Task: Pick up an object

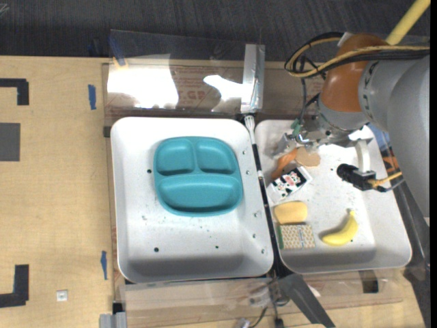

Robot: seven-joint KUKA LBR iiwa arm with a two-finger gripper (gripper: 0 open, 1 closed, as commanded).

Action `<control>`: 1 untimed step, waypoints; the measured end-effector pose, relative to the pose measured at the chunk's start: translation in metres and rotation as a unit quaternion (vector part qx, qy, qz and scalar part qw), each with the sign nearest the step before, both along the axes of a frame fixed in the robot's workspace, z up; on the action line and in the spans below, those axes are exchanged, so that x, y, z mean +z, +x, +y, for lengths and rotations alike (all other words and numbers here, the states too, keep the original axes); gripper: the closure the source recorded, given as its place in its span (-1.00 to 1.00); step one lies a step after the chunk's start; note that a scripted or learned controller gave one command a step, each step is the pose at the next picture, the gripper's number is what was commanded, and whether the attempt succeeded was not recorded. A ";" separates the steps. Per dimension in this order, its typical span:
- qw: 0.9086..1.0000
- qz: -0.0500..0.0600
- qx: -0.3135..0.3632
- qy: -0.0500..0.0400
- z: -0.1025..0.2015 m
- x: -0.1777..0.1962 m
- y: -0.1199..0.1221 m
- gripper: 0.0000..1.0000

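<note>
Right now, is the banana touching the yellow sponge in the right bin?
Apart. The camera view shows bare white bin floor between the banana and the yellow sponge, which lies to its left.

Robotics lab bench: two white bins (130, 203) side by side on a cardboard-covered top (48, 183) with black tape marks, grey-orange arm (369, 87) with loose cables over the right bin.

two bins (130, 251), one tray (198, 175), one banana (341, 229), perhaps
</note>
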State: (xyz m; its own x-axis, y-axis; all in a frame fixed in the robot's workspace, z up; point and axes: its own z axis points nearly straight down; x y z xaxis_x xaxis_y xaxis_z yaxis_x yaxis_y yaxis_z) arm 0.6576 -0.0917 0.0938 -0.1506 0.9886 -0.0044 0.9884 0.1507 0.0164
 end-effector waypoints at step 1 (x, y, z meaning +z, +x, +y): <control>1.000 -0.005 0.001 -0.003 -0.001 0.013 0.003 1.00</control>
